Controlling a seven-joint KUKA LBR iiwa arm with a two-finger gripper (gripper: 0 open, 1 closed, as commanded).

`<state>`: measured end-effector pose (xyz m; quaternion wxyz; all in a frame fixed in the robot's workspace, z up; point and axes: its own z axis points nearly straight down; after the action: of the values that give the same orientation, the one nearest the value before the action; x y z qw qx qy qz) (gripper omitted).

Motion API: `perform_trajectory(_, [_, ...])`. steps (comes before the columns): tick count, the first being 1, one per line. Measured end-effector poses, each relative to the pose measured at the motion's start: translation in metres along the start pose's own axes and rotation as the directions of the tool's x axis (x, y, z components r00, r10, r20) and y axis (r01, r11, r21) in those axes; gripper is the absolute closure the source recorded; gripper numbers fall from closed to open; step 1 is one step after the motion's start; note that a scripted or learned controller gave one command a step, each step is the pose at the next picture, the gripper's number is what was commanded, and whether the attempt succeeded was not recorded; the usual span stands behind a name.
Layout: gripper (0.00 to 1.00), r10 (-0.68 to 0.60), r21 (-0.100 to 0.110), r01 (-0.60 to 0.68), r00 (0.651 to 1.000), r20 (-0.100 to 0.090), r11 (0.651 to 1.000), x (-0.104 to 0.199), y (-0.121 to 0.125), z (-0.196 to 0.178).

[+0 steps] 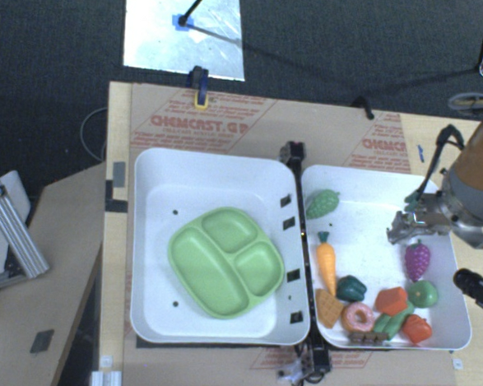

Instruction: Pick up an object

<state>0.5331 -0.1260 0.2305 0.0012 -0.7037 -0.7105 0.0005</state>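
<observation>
- The likeliest target is the purple grape bunch (417, 260), a toy lying on the floor of the right bin (363, 225) toward its right side, with its long axis running roughly top to bottom in the camera view.
- The gripper (406, 228) hangs just up and to the left of the grapes' upper end, near them but with nothing seen between its fingertips; the metal fingers look slightly spread, though at this size that is a judgement.
- The coming move turns on this offset: the grapes lie down and to the right of the fingertips, so the arm (482, 176) would need a short shift that way before closing across the bunch's narrow width.
- Just below the grapes sit a green round piece (422, 293), an orange-red pepper (391, 300) and a red piece (417, 328), close enough to be nudged in a careless descent.
- Further left in the same bin: a dark green piece (351, 288), a pink-iced doughnut (358, 317), a carrot (325, 266) lying lengthwise by the divider, and a leafy green piece (322, 204) near the top-left corner.
- The left bin (164, 183) holds a green divided plate (224, 261), well apart from the gripper.
</observation>
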Motion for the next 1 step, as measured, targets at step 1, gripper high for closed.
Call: perform_trajectory(1, [1.0,-0.002,0.001,0.002,1.0,-0.001,1.0,0.054,0.0146,0.007])
